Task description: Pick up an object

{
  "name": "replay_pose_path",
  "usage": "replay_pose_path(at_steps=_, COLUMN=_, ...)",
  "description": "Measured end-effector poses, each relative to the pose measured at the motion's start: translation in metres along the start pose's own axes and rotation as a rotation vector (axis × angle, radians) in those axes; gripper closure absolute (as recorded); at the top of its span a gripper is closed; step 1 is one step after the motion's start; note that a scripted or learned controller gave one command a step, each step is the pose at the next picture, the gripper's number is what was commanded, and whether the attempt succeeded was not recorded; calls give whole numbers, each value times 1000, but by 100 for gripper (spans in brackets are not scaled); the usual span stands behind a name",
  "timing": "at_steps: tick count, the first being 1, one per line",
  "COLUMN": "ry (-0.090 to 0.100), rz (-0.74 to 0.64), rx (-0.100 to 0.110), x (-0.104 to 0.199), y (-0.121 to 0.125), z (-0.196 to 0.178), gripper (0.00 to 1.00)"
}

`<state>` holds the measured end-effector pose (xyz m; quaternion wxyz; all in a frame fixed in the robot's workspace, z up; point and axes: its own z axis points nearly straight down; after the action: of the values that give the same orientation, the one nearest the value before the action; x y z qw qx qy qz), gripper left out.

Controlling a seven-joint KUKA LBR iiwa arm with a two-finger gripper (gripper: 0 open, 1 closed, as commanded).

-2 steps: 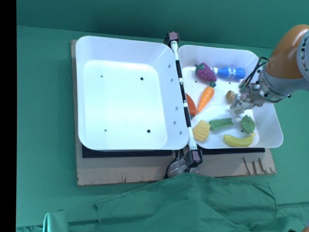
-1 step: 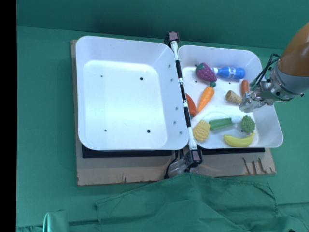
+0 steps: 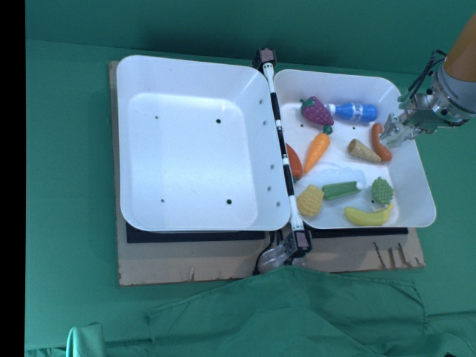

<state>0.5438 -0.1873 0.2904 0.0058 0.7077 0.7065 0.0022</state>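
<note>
The desk, draped in green cloth, carries two white bins side by side: one left bin and one right bin, which holds all the toy food. The grey arm with its orange band comes in from 3 o'clock, and its claw hangs at the right bin's 2 o'clock corner, just beside the sausage. Whether the claw is clenched or released I cannot tell; nothing is visibly caught in it.

Likely trouble: the sausage lies close to the bin wall and touches or nearly touches the cone, so a descent could strike the rim, or nudge the cone and roll the sausage away. The smooth, rounded toys would probably slip from an off-centre pinch.

Counted, largest to smallest: one blue bottle, two carrots, one near the centre and one at 9 o'clock by the divider, one banana at 5 o'clock, one cucumber, one bunch of purple grapes at 12 o'clock, one sausage, one corn cob, one cone, one small green knobbly fruit.
</note>
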Motion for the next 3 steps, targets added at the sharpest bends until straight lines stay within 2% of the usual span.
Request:
replay_pose_path(at_steps=2, ry=-5, rz=9, rx=-6, x=-3, y=0, z=-22, gripper=100)
replay_pose_path(at_steps=3, ry=-5, rz=9, rx=-5, x=-3, y=0, z=-22, gripper=0)
